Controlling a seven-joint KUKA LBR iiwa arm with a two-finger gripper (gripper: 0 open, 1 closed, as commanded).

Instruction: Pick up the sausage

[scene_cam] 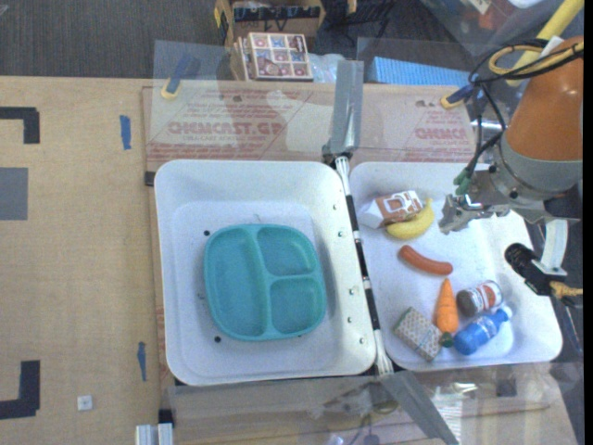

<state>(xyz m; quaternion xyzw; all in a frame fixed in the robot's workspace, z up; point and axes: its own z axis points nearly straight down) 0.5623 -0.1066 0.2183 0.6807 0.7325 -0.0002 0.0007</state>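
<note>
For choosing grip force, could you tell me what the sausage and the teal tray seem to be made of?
Sausage: probably toy plastic or rubber; uniform orange-red, smooth, faintly glossy skin. Teal tray: likely moulded hard plastic; even colour, rounded dividers, soft sheen.

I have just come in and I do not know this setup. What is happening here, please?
A grey and orange robot arm reaches over the right bin. Its gripper hovers beside the banana, above and right of the sausage, which lies untouched on the bin floor. The left bin holds a teal divided plate.
</note>
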